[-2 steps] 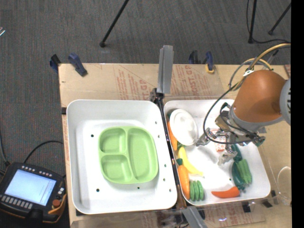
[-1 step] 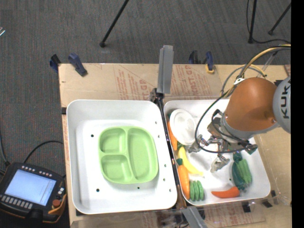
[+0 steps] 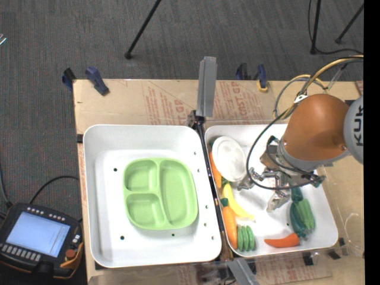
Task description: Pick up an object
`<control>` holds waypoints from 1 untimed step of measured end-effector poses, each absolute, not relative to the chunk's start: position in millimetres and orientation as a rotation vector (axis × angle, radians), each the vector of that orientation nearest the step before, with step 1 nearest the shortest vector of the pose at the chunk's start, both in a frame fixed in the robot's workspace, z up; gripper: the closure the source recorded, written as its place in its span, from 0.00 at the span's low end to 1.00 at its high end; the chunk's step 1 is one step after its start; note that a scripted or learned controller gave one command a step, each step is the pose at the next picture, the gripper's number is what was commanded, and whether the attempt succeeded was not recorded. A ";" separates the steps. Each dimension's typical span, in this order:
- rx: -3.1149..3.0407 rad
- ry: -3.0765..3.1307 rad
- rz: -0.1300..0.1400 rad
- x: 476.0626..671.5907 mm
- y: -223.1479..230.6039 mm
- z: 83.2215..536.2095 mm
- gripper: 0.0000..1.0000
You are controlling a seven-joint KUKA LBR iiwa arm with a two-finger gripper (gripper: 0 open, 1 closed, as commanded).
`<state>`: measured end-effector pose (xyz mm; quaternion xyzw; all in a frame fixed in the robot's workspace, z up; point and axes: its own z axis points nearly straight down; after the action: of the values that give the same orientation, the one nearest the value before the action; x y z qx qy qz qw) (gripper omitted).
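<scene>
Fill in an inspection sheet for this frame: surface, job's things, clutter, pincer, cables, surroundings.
Surface: plywood bench bearing the left bin and right bin.
Job's things: right bin holds a white plate, banana, carrot, chili pepper and green vegetables.
Clutter: green divided tray in the left bin.
Pincer: pincer low over the right bin, nothing seen between its fingers.
Cables: loops above the wrist.
Surroundings: teach pendant, tripod legs, carpet.
</scene>
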<state>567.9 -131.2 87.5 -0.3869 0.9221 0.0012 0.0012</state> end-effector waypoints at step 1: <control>-1.265 2.872 0.003 564.1 -160.3 87.5 0.00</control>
<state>564.1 -160.3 87.5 -0.4030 0.9152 0.0008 0.0015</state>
